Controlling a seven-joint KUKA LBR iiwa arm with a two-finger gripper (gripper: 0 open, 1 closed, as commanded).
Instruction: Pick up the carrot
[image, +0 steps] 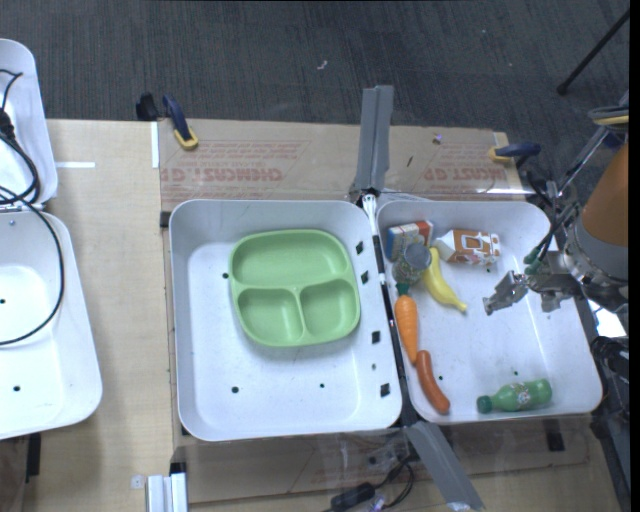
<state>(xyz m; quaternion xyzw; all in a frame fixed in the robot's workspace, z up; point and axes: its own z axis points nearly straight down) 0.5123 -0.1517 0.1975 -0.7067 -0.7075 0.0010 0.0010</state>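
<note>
The carrot (406, 326) is orange with a small green top and lies along the left wall of the right bin (560, 340), pointing toward the front. My gripper (503, 293) hovers over the middle right of that bin, well to the right of the carrot. Its fingers are open with nothing between them.
A red-orange sausage-like piece (432, 382) lies just in front of the carrot. A banana (441, 281), a grey can (413, 260) and two small cartons (472, 245) crowd the back. A green bottle (516, 396) lies front right. The left bin holds a green divided plate (295, 288).
</note>
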